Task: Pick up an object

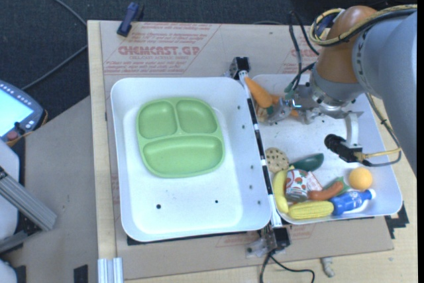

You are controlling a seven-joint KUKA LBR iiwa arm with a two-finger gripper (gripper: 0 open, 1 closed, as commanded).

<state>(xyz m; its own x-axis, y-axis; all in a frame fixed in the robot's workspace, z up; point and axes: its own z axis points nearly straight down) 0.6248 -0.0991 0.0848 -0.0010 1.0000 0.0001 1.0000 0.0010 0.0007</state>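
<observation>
My gripper (290, 106) is down in the far left part of the right bin (384, 142), under the grey arm and its orange band. It sits right beside an orange carrot-like toy (262, 95) lying against the bin's left wall, and part of that toy is hidden by the gripper. Whether the two touch is unclear. Nearer the front of this bin lie a cookie (275, 158), a dark green piece (307, 162), a red-and-white can (299, 183), a yellow corn cob (309, 210), a red sausage (326, 192), a blue bottle (349, 202) and an orange ball (360, 178).
The left bin (132, 195) holds a green divided plate (180, 137). A black cable piece (342, 148) hangs over the right bin below the arm. A blue clip (128, 18) lies at the bench's far left corner. Clamps (239, 66) join the bins at their shared wall.
</observation>
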